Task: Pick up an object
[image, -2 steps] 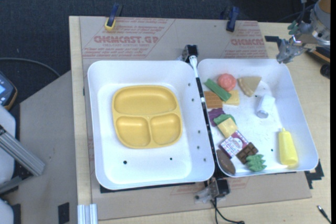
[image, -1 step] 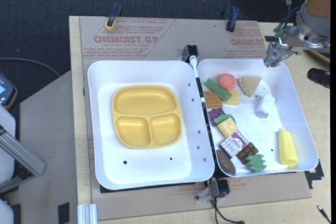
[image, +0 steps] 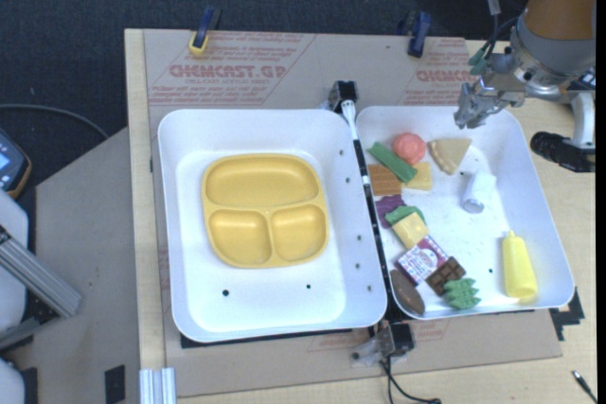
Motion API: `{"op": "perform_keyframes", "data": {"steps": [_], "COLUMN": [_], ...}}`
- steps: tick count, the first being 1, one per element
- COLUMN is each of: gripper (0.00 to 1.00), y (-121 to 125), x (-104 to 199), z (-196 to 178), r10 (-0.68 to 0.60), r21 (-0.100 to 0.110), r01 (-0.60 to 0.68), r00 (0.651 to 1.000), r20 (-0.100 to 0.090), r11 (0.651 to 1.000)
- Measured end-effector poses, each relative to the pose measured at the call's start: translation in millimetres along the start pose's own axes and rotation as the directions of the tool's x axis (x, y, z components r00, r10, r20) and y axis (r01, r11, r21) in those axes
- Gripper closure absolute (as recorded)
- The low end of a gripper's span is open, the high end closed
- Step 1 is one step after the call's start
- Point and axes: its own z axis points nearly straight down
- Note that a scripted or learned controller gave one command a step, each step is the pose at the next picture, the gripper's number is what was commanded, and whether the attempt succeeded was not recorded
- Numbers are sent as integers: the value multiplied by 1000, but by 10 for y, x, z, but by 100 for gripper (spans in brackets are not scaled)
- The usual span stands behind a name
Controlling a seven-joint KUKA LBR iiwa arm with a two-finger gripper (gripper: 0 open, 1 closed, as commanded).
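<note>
The tan wedge [image: 449, 152] is the object lying closest to the gripper [image: 471, 112], so it is the likely candidate for the pick. It rests in the far part of the right bin [image: 542, 194], just right of the pink ball [image: 409, 146]. The gripper hangs over the bin's far rim, and nothing is seen between its tips; whether it is apart or together cannot be told at this angle. From the gripper, the wedge lies just nearer and slightly left. Its long axis runs roughly left to right, with the point toward the near side. A short descent with a small shift toward the near-left appears sufficient. The remaining objects, including the yellow bottle [image: 518, 266] and the grey cylinder [image: 472, 194], sit farther toward the near side. The left bin [image: 180, 232] holds a yellow divided tray [image: 264, 208].
</note>
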Motion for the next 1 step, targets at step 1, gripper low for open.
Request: {"op": "perform_keyframes", "data": {"steps": [1], "gripper": [100], "y": [-278], "x": [509], "z": [116], "r10": [0], "r21": [3], "r01": [0], "r00": [1000], "r20": [-1], "r11": [1000]}}
